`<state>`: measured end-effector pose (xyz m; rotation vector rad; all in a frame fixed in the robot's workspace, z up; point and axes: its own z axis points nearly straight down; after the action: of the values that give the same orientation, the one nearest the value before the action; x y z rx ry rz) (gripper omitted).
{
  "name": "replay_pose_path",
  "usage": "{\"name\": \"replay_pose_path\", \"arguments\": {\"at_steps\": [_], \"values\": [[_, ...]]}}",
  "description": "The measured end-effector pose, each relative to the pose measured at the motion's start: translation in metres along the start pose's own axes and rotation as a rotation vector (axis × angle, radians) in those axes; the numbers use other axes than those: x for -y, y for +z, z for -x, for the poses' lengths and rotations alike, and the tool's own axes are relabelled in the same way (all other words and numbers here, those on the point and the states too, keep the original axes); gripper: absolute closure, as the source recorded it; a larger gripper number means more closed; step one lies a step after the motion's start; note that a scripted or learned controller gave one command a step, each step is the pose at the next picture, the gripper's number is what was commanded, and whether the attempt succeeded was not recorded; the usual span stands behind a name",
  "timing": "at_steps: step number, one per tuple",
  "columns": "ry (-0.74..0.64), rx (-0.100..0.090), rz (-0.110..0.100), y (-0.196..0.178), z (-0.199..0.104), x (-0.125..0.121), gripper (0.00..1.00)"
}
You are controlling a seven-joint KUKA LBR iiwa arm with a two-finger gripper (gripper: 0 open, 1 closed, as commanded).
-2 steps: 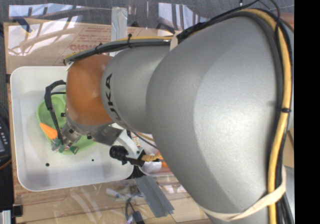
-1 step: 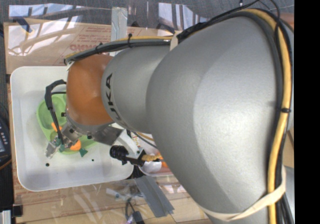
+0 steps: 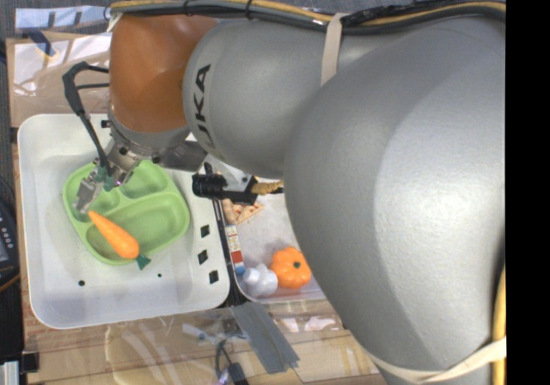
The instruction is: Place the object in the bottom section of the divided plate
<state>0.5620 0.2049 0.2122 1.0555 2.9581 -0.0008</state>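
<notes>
**Sam:** Carrot (image 3: 114, 235) first — where is it?

**Mia:** It lies on the green divided plate (image 3: 168, 211), in the left white bin (image 3: 43, 203). It is tilted, with its thin tip toward 10 o'clock and its fat end with the little green top toward 4 o'clock. It looks like it sits across a ridge at the plate's lower left, so I can't say which section it is in.

**Sam:** And the gripper?

**Mia:** The gripper (image 3: 88, 192) hangs over the plate's left edge. The carrot's thin tip is just beside it, at about 5 o'clock. Nothing is between its fingers, but I cannot tell if they are spread or closed — too small and dark.

**Sam:** What will the carrot feel like?

**Mia:** I think it is a toy: light, hard and smooth, so it may roll or slip. Best to pinch it across the fat middle.

**Sam:** What is in the other bin (image 3: 284, 297)?

**Mia:** A little orange pumpkin (image 3: 291, 268).
</notes>
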Motion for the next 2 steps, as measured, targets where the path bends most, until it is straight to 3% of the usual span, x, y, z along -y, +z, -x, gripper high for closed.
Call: {"name": "replay_pose_path", "arguments": {"at_steps": [1, 2], "values": [[-0.083, 0.000, 0.001, -0.022, 0.017, -0.007, 0.00], [-0.158, 0.000, 0.000, 0.006, 0.055, -0.064, 0.00]]}}
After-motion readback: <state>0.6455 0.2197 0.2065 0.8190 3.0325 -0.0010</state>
